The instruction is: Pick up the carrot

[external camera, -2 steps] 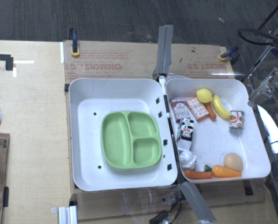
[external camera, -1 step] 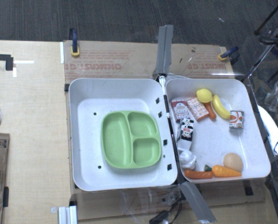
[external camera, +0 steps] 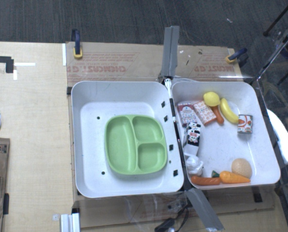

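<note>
Bench: pale wood on a dark carpet, with cardboard clamped along the far edge under two white bins.
Left bin (external camera: pixel 81 144): holds a green divided plate (external camera: pixel 134 144).
Right bin (external camera: pixel 266 144): holds all the toy food, in a cluster at the far wall and a row along the near wall.
Far cluster: a banana (external camera: pixel 228 111), a lemon (external camera: pixel 211 98), two small cartons (external camera: pixel 194 112) and a can (external camera: pixel 245 124), well apart from the target.
Carrot (external camera: pixel 235 178): lies flat against the right bin's near wall, its long axis along that wall and the thick end towards the left.
Neighbours: a beige egg (external camera: pixel 241 168) sits just behind it, touching or nearly so. A red pepper (external camera: pixel 205 181) lies end to end with it on the left. A small green bit sits where the two meet, and I cannot tell which one it belongs to.
Grasp advice: come straight down over the carrot's middle, closing across its short width. One side of the pincer has to slip between carrot and wall, the other between carrot and egg. Both gaps look tight, so the egg is likely to get nudged.
Risk: closing too far left would catch the pepper instead.
Arm: a pale blur (external camera: pixel 281 129) lies past the right bin's outer rim. I cannot make out whether it is part of the arm, so the pose is unclear.
Pincer: apart or together, I cannot tell.
</note>
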Controlling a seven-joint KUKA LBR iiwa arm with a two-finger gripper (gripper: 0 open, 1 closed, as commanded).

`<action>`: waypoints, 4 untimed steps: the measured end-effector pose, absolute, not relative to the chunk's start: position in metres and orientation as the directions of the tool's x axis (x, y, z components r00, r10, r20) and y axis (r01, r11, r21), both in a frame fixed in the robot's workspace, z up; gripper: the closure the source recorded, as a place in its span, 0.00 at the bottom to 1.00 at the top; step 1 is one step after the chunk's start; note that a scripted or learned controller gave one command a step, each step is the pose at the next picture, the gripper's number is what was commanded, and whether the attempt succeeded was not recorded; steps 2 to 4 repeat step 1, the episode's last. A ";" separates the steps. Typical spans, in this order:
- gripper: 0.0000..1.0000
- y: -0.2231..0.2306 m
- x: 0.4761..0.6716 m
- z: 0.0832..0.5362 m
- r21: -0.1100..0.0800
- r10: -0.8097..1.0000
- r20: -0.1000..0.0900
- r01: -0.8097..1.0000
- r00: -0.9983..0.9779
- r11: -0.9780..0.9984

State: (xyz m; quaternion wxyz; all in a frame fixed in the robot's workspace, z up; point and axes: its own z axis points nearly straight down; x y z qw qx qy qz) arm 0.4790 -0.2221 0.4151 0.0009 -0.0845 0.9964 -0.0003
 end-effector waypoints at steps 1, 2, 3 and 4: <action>1.00 -0.221 0.493 0.439 -0.003 -0.640 -0.004 -0.640 -0.768 0.768; 1.00 -0.221 0.493 0.439 -0.003 -0.640 -0.004 -0.640 -0.768 0.768; 1.00 -0.221 0.493 0.439 -0.003 -0.640 -0.004 -0.640 -0.768 0.768; 1.00 -0.221 0.493 0.439 -0.003 -0.640 -0.004 -0.640 -0.768 0.768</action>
